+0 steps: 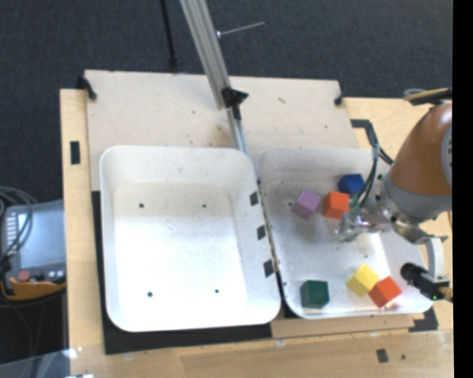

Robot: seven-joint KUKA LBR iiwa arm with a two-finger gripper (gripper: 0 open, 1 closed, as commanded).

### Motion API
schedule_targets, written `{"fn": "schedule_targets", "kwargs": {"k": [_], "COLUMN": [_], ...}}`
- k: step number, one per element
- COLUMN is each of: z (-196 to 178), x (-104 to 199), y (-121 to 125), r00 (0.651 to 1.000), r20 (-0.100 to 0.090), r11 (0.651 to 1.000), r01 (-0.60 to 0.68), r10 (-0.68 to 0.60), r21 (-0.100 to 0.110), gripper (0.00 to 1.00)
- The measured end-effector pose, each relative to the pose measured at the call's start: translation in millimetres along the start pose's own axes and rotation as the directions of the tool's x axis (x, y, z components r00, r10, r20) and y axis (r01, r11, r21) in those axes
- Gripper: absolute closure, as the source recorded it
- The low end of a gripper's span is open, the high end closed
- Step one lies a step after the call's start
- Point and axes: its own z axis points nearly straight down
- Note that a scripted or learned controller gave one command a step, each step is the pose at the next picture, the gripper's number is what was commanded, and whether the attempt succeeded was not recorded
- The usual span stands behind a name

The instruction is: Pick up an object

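Note:
The right bin holds several small blocks. A purple one lies near its middle, an orange one just right of it, and a blue one behind that. Along the front sit a dark green block, a yellow block and a red-orange block. My gripper reaches in from the right and hangs low over the bin floor, just in front of and right of the orange block. Nothing shows between its fingers.
The left bin stands beside the right one, with a few dark specks on its floor. A slanted aluminium rail rises behind the bins. A grey box with cables sits off the bench's left edge.

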Motion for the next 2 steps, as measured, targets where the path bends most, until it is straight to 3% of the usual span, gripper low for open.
{"fn": "schedule_targets", "kwargs": {"k": [1, 2], "z": [-54.1, -83.8], "x": [-8.7, -9.9], "y": [-5.2, -3.4], "r00": [1.000, 1.000], "r20": [0.001, 0.000], "r11": [1.000, 1.000], "r01": [0.000, 0.002], "r10": [0.000, -0.002], "r21": [-0.001, 0.001], "gripper": [1.00, 1.00]}}
